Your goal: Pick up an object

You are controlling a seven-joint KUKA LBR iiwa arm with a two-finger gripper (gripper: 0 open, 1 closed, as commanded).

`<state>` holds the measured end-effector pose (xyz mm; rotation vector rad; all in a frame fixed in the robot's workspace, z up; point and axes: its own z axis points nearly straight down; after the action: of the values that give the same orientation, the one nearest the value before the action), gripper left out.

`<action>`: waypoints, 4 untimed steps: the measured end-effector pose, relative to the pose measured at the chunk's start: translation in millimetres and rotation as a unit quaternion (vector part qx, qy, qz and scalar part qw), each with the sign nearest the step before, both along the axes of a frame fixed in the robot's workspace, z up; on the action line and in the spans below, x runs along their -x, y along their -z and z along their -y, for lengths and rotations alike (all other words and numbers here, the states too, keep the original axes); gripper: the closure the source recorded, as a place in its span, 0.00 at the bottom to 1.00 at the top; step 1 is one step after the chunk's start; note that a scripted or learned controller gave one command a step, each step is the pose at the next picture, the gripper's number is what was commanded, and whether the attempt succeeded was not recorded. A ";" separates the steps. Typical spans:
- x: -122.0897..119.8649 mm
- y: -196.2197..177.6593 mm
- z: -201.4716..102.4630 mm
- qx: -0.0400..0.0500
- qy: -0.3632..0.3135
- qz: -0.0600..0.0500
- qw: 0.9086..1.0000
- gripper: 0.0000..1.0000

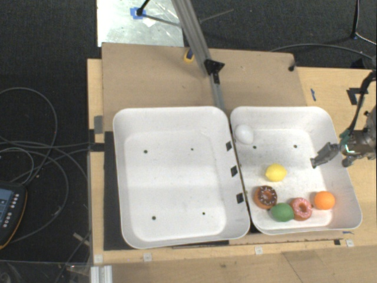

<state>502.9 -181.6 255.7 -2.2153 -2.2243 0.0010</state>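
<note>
The right bin (pixel 283 115) holds several small objects. A white ball (pixel 244 134) lies at its back left corner and a yellow lemon (pixel 275 173) near its middle. Along the front sit a brown doughnut (pixel 265 197), a green ball (pixel 282 211), a pink doughnut (pixel 301 208) and an orange (pixel 324 200). My gripper (pixel 334 158) hangs over the bin's right side, above and behind the orange, well right of the lemon. Its two dark fingers are spread open with nothing between them.
The left bin (pixel 171 175) adjoins the right one, with black clips along the shared edge. A grey slanted pole (pixel 197 37) crosses the back of the bench toward the bins' junction. Cables and a handheld pendant (pixel 9 211) lie on the floor at left.
</note>
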 end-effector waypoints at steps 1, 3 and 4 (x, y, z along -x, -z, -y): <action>-0.8 -1.7 0.0 0.001 0.000 0.002 1.000 0.00; -9.8 86.7 6.8 0.000 0.002 0.000 1.000 0.00; -12.4 148.9 5.7 0.000 0.002 -0.001 1.000 0.00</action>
<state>515.2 -187.4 106.9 -2.2183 -2.2182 0.0027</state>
